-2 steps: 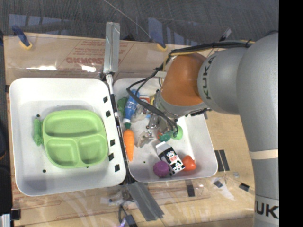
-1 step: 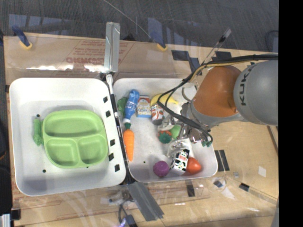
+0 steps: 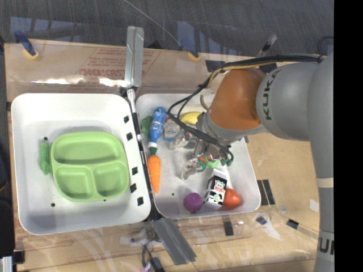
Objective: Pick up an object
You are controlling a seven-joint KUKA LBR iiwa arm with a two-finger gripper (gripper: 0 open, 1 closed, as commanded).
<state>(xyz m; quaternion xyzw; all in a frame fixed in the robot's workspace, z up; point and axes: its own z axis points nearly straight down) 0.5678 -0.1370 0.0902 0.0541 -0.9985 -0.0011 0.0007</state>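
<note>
My gripper [image 3: 194, 164] hangs low in the middle of the right bin [image 3: 249, 177], under the orange wrist band [image 3: 238, 100]. Left of it an orange carrot [image 3: 154, 173] lies along the bin's left wall. A blue bottle [image 3: 158, 123] and a clear cup [image 3: 172, 130] are at the bin's back. At the front are a purple ball [image 3: 193, 202], a black-and-white carton [image 3: 216, 189] and a red ball [image 3: 232, 198]. Just behind the wrist sits a yellow object [image 3: 193, 117], partly hidden. I see nothing clearly held.
The left bin [image 3: 25, 115] holds a green divided tray [image 3: 88, 164] with a small green item [image 3: 44, 156] at its left edge. A metal divider bar [image 3: 134, 55] runs back between the bins. Cables [image 3: 195, 95] loop above the right bin.
</note>
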